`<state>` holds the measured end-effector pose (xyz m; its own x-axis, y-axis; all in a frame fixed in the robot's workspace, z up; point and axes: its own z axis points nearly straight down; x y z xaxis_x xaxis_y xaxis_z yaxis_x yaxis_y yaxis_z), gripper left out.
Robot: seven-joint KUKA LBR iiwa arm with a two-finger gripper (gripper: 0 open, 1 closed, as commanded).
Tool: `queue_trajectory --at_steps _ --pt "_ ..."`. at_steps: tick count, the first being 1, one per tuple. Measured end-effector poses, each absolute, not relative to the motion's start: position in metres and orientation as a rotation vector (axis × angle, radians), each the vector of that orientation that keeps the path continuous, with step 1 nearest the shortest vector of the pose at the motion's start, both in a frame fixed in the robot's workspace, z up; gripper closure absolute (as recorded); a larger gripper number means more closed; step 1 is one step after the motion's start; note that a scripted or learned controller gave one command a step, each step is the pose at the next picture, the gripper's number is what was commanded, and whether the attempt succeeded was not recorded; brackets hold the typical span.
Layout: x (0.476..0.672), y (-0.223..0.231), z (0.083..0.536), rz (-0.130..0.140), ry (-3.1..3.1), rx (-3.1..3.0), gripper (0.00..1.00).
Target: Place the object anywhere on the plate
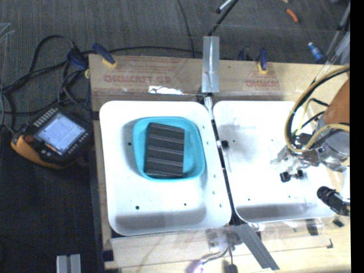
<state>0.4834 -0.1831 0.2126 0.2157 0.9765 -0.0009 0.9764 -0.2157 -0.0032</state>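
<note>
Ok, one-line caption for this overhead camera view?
Ridged dark grey block rests on the blue square plate in the left white bin; gripper hovers over the right white bin.

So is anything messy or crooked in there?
Nothing stands out. The dark ridged block lies flat inside the blue plate in the left bin, only slightly turned. The gripper hangs over the right bin.

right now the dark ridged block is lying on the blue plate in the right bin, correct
Not quite: the camera view shows the dark ridged block lying on the blue plate in the left bin, not the right bin, where the gripper is.
</note>
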Motion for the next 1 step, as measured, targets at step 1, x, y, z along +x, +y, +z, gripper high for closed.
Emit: queue_trajectory --at_steps 1 --pt "0.4834 -0.1831 0.2126 0.004 -1.966 -2.448 0.00"
